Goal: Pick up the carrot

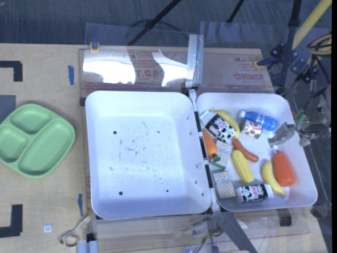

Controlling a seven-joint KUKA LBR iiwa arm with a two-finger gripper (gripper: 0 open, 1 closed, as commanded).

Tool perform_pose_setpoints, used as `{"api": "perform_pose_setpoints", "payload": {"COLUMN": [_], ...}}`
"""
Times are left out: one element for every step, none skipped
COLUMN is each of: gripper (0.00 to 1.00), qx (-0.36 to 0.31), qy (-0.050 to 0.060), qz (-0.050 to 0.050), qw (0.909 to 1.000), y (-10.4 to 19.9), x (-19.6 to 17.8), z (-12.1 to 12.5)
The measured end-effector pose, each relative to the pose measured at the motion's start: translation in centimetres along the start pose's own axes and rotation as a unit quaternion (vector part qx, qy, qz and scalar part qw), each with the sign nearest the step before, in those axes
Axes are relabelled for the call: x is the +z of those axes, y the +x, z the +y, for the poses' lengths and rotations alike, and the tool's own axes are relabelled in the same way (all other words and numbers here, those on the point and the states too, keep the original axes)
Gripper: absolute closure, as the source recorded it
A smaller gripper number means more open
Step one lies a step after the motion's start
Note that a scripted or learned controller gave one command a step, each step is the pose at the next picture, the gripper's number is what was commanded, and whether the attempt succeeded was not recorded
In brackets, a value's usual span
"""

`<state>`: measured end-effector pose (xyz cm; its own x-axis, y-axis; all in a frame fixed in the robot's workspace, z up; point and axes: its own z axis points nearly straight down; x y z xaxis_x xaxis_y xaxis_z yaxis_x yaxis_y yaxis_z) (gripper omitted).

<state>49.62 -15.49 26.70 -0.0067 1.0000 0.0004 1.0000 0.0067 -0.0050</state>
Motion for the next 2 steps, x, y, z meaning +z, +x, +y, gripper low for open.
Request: {"api": "perform_pose_setpoints", "payload": {"gripper": [0.0,0.0], "qx": [0.022,-0.102], "qy": [0.001,0.001], "qz": [0.001,0.002], "qw": [0.9998,0.9948], "y": [-3.5,-1.7], "x": [10.8,9.6], "z": [-1.1,-1.7]}}
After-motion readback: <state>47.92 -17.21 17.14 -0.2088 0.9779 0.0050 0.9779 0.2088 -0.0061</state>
